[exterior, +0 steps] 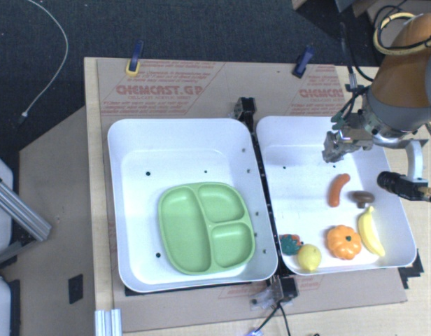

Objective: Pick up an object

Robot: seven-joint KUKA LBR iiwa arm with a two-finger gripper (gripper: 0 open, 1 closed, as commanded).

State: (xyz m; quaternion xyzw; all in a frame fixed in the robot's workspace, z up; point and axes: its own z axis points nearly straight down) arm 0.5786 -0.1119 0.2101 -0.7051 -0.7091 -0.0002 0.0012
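The right bin (292, 152) holds several toy foods: an orange-red sausage (337, 190), a small brown piece (362, 198), a yellow banana (370, 232), an orange pumpkin (343, 241), a yellow lemon (309, 257) and a small teal and orange toy (290, 243). My gripper (334, 149) hangs over the back of the right bin, a little above and behind the sausage. It touches none of the objects and nothing shows in it.
The left bin (131, 152) holds a green divided plate (205, 226). A black clamp (245, 108) sits at the back between the bins. Blue clips (302, 61) mark the board's far edge. The arm's body (404, 75) looms over the right bin's back right corner.
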